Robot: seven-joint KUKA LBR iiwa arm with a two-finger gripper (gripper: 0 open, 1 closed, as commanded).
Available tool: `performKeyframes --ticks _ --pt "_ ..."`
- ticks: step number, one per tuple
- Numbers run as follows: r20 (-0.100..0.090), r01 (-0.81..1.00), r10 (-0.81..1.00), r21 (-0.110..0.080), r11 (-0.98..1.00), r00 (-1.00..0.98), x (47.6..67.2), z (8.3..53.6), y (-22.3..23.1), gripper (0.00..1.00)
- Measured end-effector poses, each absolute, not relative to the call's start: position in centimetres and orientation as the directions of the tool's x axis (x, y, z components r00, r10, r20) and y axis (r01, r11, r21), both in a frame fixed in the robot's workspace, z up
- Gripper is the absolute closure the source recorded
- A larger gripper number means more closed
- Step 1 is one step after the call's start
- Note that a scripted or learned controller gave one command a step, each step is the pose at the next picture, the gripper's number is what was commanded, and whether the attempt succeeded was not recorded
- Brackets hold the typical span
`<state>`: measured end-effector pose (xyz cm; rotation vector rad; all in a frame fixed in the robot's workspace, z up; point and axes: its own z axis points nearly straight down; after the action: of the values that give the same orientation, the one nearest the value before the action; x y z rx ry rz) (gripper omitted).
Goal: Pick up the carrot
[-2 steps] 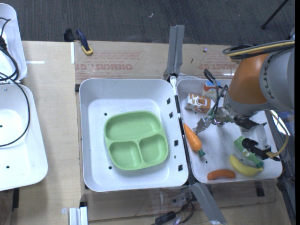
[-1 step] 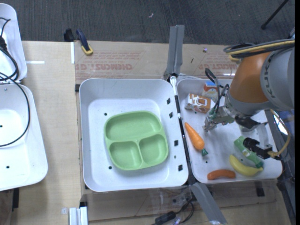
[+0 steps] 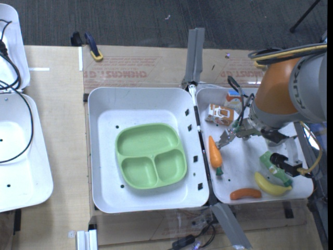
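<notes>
Gripper (image 3: 225, 138) low in the right bin (image 3: 307, 191), fingers spread apart, nothing between them, tips just right of the carrot (image 3: 215, 153) near its upper end. Carrot flat on the bin floor against the left wall, long axis running nearly up and down the view, slightly slanted, narrow orange tip toward the top, green stub toward the bottom. Above the gripper, a small carton (image 3: 219, 114) by the bin's upper left part. Toward the lower right, a green item (image 3: 274, 166), a banana (image 3: 271, 185) and an orange-red sausage-shaped piece (image 3: 245, 194), all well apart from the carrot. Grey arm (image 3: 291, 92) with its orange band over the bin's upper right. In the left bin (image 3: 99, 139), a green three-part tray (image 3: 151, 155) lying flat at the middle. Both bins on a tan bench (image 3: 57, 87) with red printed lettering along the back. Beyond the bench, dark floor (image 3: 130, 9); at far left, white shapes with black cable (image 3: 15, 113).
</notes>
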<state>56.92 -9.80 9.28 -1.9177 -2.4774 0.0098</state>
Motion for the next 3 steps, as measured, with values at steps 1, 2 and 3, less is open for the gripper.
performKeyframes --ticks 1,2,3 --pt "-0.001 0.949 0.949 -0.001 0.316 -0.316 55.1 19.1 0.3 0.00" --pt "0.000 0.994 0.994 -0.004 0.106 -0.106 47.7 19.1 -5.3 0.00" --pt "-0.001 0.991 0.991 -0.003 0.130 -0.130 47.8 19.0 0.9 0.00"
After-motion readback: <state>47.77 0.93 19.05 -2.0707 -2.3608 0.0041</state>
